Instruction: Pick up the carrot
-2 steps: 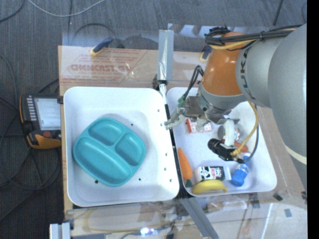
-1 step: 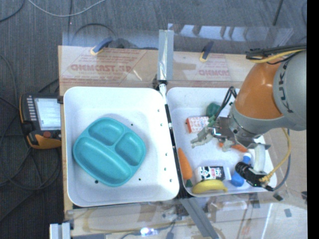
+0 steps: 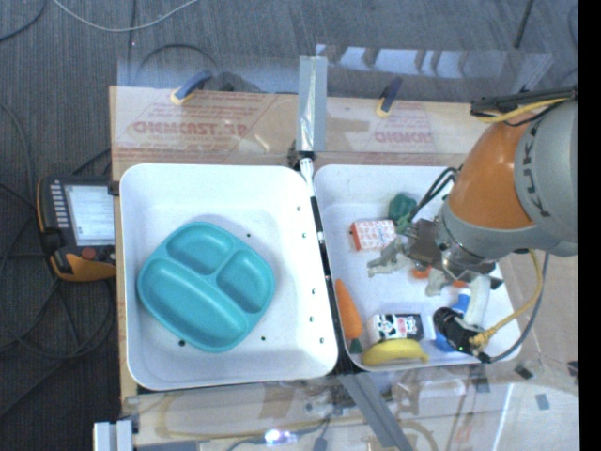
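Step in hand, as judged: approach, with no grasp made yet. The claw (image 3: 392, 259) hangs over the middle of the right bin (image 3: 427, 184), its grey fingers (image 3: 380, 263) pointing toward the bin's left side with nothing between them; how far apart they stand is too blurred to tell. Task item: the carrot (image 3: 348, 312), a slim orange piece, tapered, lying lengthwise against the right bin's left wall in its near-left part, apart from the claw. Neighbours: a yellow banana (image 3: 394, 351) near its lower end, a small black-and-white carton (image 3: 395, 326) just beside it, a red-and-white box (image 3: 373, 234) farther up. The next move likely calls for shifting the claw toward the near-left and descending with the fingers set across the carrot's narrow width; the wall close alongside leaves little room for one finger. Left bin (image 3: 160, 181): a teal divided plate (image 3: 207, 284).
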Robot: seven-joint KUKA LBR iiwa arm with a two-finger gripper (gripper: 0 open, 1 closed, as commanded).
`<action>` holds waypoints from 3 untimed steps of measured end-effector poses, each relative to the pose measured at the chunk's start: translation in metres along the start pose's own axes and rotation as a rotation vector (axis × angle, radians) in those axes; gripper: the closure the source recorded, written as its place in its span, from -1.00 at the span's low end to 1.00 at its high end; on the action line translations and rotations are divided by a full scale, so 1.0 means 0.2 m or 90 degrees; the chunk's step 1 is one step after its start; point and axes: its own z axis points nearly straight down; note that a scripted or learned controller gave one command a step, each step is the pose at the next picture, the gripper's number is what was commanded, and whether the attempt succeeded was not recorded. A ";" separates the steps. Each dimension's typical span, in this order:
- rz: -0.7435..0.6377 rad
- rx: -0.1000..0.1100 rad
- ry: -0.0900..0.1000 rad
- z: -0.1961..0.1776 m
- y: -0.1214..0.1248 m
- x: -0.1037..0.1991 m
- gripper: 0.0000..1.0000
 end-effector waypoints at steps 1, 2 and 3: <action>-0.154 -0.002 -0.001 -0.42 -0.14 0.20 -1.00; -0.251 0.001 -0.001 0.00 -0.16 0.24 -1.00; -0.253 0.006 -0.001 -0.03 -0.16 0.24 1.00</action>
